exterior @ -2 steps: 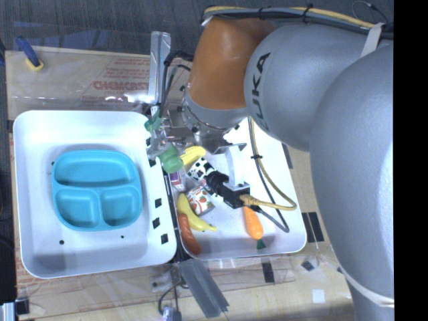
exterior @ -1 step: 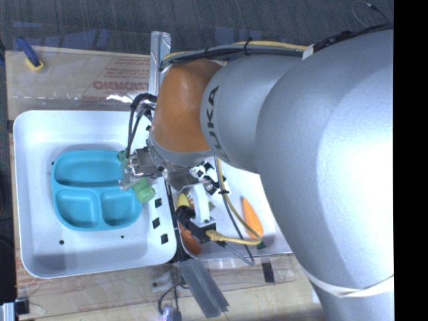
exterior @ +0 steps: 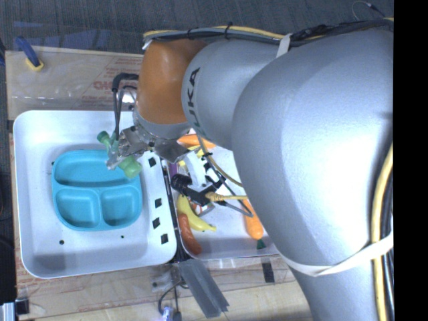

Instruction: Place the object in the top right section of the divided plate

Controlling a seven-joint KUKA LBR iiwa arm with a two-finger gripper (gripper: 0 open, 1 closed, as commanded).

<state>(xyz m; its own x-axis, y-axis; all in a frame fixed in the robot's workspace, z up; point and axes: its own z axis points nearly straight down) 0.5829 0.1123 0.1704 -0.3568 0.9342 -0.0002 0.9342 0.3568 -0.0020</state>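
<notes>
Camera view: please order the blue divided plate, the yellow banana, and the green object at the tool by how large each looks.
1. Blue divided plate, clearly largest.
2. Yellow banana.
3. Green object at the tool, smallest, though partly hidden, so its rank against the banana is unsure.

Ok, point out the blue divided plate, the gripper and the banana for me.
blue divided plate (exterior: 85, 212): camera view, ridge of its lower left section.
gripper (exterior: 122, 154): camera view, between its fingertips.
banana (exterior: 190, 217): camera view, middle of its yellow body.

Slanted overhead view onto both bins (exterior: 27, 199)
</notes>
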